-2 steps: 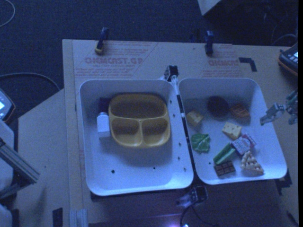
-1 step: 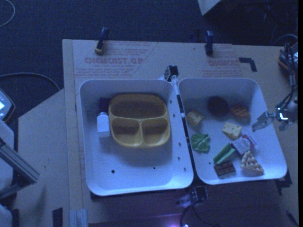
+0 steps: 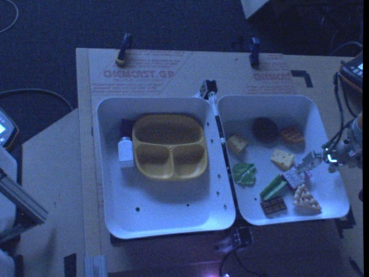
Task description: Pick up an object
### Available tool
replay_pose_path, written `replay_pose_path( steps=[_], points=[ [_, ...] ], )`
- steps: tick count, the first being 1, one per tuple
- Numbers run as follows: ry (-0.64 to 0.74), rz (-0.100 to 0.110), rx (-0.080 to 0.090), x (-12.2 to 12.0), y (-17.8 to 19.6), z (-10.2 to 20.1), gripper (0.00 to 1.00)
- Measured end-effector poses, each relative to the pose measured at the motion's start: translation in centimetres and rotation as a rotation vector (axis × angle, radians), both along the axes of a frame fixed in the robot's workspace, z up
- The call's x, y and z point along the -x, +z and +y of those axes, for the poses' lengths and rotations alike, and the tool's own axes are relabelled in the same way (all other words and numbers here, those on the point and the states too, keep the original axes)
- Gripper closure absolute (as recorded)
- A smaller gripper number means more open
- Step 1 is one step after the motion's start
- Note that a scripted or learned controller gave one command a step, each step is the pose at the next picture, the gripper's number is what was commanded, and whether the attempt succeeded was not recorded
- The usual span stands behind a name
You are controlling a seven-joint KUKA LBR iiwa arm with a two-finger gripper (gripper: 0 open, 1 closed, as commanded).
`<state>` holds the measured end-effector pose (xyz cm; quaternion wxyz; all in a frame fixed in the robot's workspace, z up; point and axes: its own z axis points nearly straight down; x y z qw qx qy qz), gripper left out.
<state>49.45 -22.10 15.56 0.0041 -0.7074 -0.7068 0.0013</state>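
The right bin (image 3: 324, 115) holds several toy foods: a dark round patty (image 3: 264, 129), a waffle (image 3: 292, 135), a pale cheese cube (image 3: 236, 143), a cheese wedge (image 3: 282, 158), a green leaf (image 3: 244, 173), a green block (image 3: 273, 187), a chocolate bar (image 3: 273, 205), a pizza slice (image 3: 305, 199) and a small pinkish piece (image 3: 293, 178). My gripper (image 3: 305, 162) reaches in from the right, low over the bin's right side. It sits just above and right of the pinkish piece, beside the cheese wedge. The dim light hides whether anything is in it.
The left bin (image 3: 109, 172) carries a yellow divided plate (image 3: 170, 146) and a small white bottle (image 3: 125, 151) at the plate's left. Clamps (image 3: 123, 49) hold the board at the back. The arm's wrist (image 3: 346, 149) hangs over the right bin's rim.
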Motion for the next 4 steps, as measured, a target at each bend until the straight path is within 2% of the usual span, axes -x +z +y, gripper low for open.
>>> replay_pose_path(
  steps=[1,2,3,4],
  points=[
    [0.001,0.0,0.0,0.3,-6.2,0.8,0.0],
    [-0.001,-0.011,0.004,0.1,-6.9,0.7,0.0],
    [-0.001,-0.012,0.005,0.1,-5.9,0.7,1.0],
    [0.002,-0.014,0.008,-0.7,-1.4,0.4,1.0]
  ],
)
